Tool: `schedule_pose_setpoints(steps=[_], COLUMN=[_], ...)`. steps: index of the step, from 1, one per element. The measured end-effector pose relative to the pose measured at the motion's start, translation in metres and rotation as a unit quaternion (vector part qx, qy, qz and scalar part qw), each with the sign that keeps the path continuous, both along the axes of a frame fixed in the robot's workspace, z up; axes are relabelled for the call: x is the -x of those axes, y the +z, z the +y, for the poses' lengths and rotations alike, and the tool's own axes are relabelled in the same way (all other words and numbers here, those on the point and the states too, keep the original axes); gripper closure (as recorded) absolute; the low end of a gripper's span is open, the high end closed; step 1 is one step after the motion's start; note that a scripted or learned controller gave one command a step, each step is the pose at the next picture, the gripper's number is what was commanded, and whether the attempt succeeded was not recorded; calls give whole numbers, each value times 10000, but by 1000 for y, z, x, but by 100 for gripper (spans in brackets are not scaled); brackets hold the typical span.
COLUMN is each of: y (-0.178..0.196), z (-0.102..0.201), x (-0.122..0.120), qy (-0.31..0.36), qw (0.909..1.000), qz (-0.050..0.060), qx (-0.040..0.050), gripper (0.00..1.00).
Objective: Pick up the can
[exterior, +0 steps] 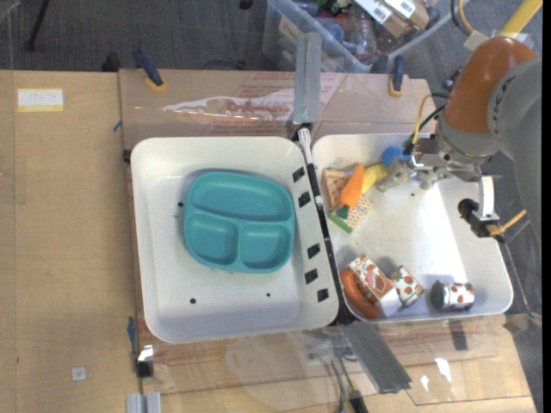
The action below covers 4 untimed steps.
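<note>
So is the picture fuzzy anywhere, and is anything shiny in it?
In the camera view, the small can in the right bin is soft and its print unreadable; the end effector blurs into the toys beside it; the clear plastic sheet behind the bins catches pale glare; the teal tray is evenly lit, with faint shadows.

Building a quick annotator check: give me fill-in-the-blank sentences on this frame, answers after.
1. The teal divided tray lies in the ____ bin.
2. The can lies on its side near the right bin's ____ edge.
3. The claw sits over the ____ bin, by the orange and yellow items.

Answers: left; front; right
</note>
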<state>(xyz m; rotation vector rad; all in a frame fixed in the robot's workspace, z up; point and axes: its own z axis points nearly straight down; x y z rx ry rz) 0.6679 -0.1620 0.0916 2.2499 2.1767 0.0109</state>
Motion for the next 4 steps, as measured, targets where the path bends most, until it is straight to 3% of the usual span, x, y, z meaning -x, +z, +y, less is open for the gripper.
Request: schedule_pose_setpoints(steps=[1,2,3,4], y=[9,-1,0,62], z=[44,55,5,-37], x=[104,0,89,0], qy=[344,-271,-284,52], qw=[9994,9996,9996,10000], qz=[59,17,-8,42], qx=[-17,-5,-3,-6], gripper=[0,0,0,0])
